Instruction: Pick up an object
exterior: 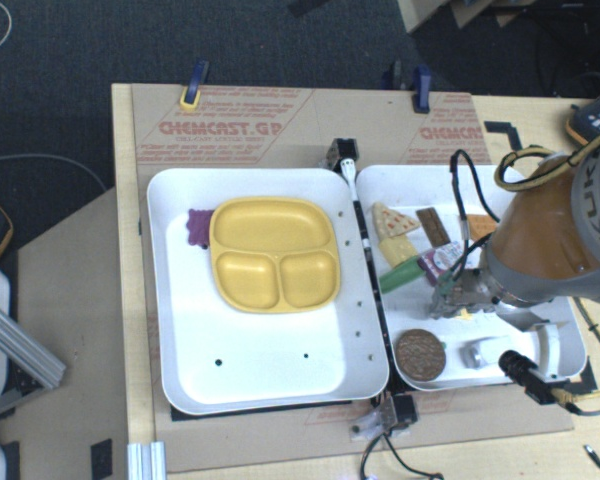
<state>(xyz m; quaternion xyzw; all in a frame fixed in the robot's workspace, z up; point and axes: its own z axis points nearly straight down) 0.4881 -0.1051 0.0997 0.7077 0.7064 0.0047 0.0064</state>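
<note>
Reaching in from the right of the frame, the arm [560,233] is lowering its gripper [452,298] into the middle of the right bin [400,183]; whether the pincer is apart or together cannot be told, and nothing is visibly held. Just beside it, toward the left, a smooth green stick [400,276] is lying at a slant, with a pale wedge-shaped piece [394,222] and a dark brown bar [433,226] above it. Below, a round brown speckled disc [420,354] is resting against the bin's lower edge. Filling the left bin [180,368], a glossy yellow three-compartment plate [275,253] is sitting beside a small purple object [198,227].
</note>
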